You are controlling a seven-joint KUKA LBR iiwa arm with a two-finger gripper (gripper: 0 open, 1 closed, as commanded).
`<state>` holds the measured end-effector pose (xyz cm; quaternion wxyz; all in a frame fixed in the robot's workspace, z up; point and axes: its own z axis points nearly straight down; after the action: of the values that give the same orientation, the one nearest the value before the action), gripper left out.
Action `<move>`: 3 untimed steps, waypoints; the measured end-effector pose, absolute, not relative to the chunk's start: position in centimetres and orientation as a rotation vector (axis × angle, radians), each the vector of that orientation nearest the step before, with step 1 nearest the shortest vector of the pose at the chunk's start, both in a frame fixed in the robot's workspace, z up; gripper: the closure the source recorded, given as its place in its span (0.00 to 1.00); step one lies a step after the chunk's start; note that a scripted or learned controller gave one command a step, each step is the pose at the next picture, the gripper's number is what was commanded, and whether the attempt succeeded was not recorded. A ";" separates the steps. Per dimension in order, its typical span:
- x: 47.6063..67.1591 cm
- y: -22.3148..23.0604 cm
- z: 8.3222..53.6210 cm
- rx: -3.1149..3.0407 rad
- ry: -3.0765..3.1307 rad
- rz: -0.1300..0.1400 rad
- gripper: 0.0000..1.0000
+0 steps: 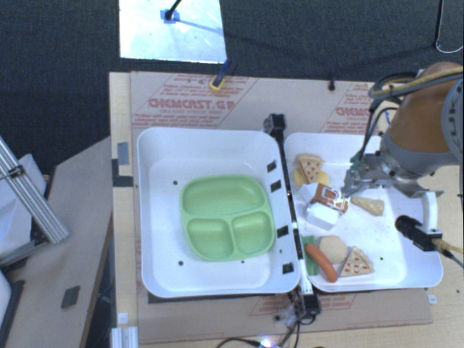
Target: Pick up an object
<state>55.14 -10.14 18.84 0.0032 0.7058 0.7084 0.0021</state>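
Seemingly gripper (353, 180) above carton (327, 201)

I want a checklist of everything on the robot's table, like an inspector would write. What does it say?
Surface: bench board with red print, bearing a left bin and a right bin.
Job's things: in the right bin, pizza slice, small carton, bread piece, sausage, round bun, second pizza slice.
Clutter: green divided tray in the left bin.
Grippers: gripper low over the right bin, beside the carton; finger state cannot be told.
Cables: bundle looping over the arm; thin wires at the bench's front edge.
Surroundings: dark carpet, shiny square plate.
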 end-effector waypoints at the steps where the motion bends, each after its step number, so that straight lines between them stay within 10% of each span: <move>1: 55.3 -10.1 22.7 2.213 2.223 0.005 1.00; 3: 55.7 1.5 23.0 2.210 2.233 0.003 1.00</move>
<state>55.68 1.45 23.02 0.0001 0.7035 0.7107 0.0011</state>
